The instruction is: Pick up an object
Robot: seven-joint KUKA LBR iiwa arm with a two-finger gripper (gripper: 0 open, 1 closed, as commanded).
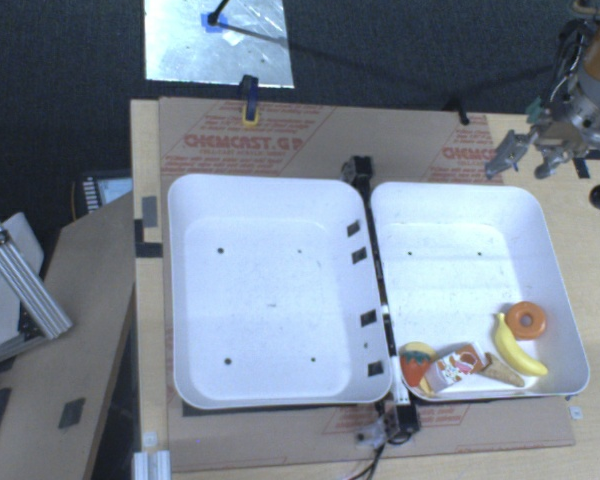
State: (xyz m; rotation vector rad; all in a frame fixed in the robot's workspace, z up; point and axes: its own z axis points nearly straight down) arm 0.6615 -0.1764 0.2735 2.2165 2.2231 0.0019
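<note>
All the candidates for picking are crowded into the near corner of the right-hand bin (540, 218): a banana (518, 351) lying on its curve, an orange ring-shaped toy (526, 319) like a doughnut just beside its upper end, a small printed packet (453, 366) to its left, a round red-and-yellow piece (416, 361) hard against the bin's inner wall, and a brownish wedge (502, 371) tucked between packet and banana. They look to have slid or been dropped there and come to rest against the low front rim, touching or nearly touching one another, which I'd guess makes a clean grasp on any single one awkward. The rest of that bin's floor is bare white, and the left-hand bin (265, 288) alongside it is joined by a dark clip strip (368, 268) down the middle.

The hand (526, 154) hangs beyond the far right corner of the right bin, above the cardboard-covered counter (310, 138), well apart from the pile. Its two fingers (504, 155) stand apart with nothing between them, so it reads as parked out of the camera's way before a reach. From there it would have to travel across the whole bin toward the near corner and come down; the doughnut or the banana, sitting uppermost and least hemmed in, seem the likeliest targets.

Behind the counter a shiny metal sheet (218, 28) lies on the dark floor.
</note>
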